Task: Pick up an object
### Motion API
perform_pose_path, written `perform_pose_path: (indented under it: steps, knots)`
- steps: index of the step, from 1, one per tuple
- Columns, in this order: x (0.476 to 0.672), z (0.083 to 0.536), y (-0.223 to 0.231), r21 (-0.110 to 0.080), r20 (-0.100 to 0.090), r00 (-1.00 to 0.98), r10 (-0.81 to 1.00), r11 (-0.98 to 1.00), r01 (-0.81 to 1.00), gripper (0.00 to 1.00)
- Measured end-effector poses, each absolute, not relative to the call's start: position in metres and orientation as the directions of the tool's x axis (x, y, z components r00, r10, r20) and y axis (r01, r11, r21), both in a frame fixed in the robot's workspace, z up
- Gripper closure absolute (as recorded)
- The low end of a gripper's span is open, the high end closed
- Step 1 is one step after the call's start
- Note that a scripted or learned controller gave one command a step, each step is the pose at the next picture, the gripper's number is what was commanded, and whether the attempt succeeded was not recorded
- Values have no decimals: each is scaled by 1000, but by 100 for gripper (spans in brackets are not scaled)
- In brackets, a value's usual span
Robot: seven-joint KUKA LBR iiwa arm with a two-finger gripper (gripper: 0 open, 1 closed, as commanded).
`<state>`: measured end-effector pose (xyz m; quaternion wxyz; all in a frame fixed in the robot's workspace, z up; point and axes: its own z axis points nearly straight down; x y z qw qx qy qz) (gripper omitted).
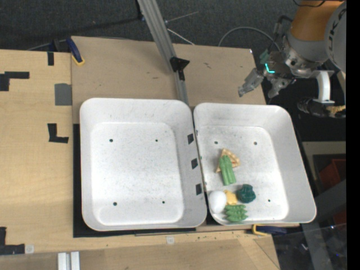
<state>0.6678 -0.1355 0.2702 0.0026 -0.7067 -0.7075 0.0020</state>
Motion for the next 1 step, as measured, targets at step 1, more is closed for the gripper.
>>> perform_pose_path:
  steps: [1]
  knots:
    - [668, 274, -135, -2, -1, -2, 1000, 2, 1000, 0]
